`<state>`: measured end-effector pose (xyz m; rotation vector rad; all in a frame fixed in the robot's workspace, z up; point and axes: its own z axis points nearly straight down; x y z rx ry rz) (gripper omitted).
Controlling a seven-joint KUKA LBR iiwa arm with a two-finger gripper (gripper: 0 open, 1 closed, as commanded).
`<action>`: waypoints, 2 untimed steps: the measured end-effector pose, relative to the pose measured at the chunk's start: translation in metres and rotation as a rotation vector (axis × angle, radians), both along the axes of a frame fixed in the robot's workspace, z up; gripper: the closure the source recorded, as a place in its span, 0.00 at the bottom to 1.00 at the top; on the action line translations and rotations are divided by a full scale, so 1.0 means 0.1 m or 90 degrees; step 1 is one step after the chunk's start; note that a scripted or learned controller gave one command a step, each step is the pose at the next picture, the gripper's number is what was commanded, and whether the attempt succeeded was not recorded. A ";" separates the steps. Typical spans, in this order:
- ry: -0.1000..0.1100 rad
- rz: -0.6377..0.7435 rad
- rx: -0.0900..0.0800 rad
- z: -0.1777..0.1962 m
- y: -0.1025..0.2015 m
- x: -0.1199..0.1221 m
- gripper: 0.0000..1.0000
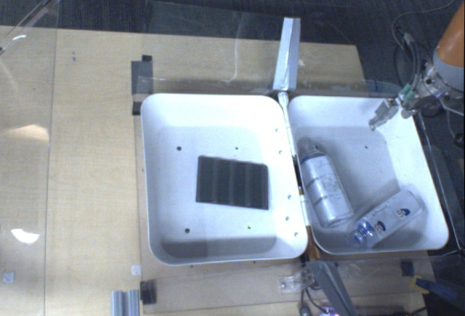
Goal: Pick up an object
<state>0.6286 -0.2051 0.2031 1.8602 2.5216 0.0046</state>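
Note:
A dark ribbed rectangular pad (232,181) lies flat in the middle of the left bin (163,235). In the right bin (429,235) a silver can (323,184) lies on its side along the left wall. A clear plastic bottle with a blue cap (385,218) lies slanted near the front right corner. My gripper (385,112) hangs over the right bin's back right corner, above and apart from both containers, with nothing seen in it.
A metal divider post (287,53) stands behind the seam between the bins. Cables (410,46) trail at the right edge near the arm's orange band (452,46). A clear sheet covers the wooden bench (73,162) on the left.

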 end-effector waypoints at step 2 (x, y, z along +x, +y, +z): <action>-0.002 0.166 -0.002 -1.13 0.08 -1.05 0.00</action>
